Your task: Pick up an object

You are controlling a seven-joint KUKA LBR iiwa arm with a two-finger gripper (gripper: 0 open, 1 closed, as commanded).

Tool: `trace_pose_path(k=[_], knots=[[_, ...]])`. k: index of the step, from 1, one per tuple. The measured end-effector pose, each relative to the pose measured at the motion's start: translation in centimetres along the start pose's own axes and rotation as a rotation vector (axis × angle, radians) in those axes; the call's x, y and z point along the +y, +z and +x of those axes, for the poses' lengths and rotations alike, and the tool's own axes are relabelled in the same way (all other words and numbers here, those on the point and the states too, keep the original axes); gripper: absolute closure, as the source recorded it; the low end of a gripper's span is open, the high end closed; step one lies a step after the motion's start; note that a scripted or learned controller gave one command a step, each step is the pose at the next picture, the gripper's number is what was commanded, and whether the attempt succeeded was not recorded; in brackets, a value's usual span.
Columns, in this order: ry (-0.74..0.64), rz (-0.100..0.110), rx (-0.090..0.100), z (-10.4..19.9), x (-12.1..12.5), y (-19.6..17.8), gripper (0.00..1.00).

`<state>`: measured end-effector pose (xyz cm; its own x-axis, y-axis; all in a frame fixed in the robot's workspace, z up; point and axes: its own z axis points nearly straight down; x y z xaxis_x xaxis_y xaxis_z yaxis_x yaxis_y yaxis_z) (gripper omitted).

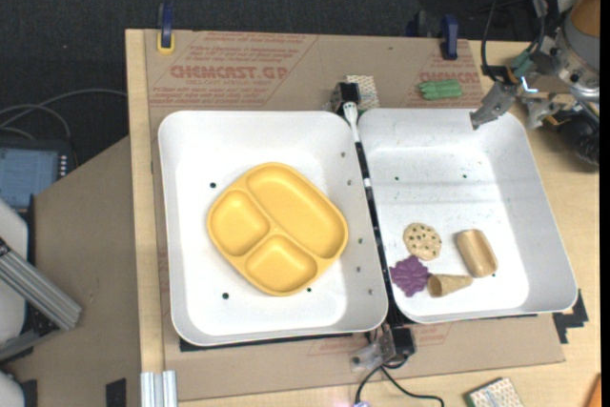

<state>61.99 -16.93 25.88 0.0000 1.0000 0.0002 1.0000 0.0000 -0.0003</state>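
The table (143, 205) is a flat board with printed lettering, and it carries two shallow white bins set side by side, their rims touching down the middle. The left bin (186, 176) is smooth moulded plastic with rounded corners; in it lies a yellow tray (276, 226), glossy, rounded, split into three compartments, turned at a slant. The right bin (448, 157) is the same make, and its loose things lie together near its front edge.

The arm (577, 62) reaches in at the upper right, and its claw (494, 108) hangs over the far right corner of the right bin, well apart from anything it could take. Nothing sits in it; whether it is spread or pressed together I cannot tell, as it is small and seen at a slant. So the pick looks barely begun, an approach at most. The next move calls for travel toward the front of the bin, then a descent over one chosen piece without nudging its neighbours.

The pieces run as follows: a tan roll (476, 253), a smooth stubby cylinder lying on its side; a cookie (421, 241), a flat round disc speckled with dark chips; a purple cluster (410, 275), bumpy like grapes; and a cone (449, 283), tapered and tan, just beside the cluster. The roll looks the easiest to grip, having parallel sides.
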Motion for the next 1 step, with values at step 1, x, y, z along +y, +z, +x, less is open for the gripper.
trace_pose_path(k=[1], knots=[[-0.002, 0.014, 0.005, 5.47, -5.89, 10.19, 0.00]])
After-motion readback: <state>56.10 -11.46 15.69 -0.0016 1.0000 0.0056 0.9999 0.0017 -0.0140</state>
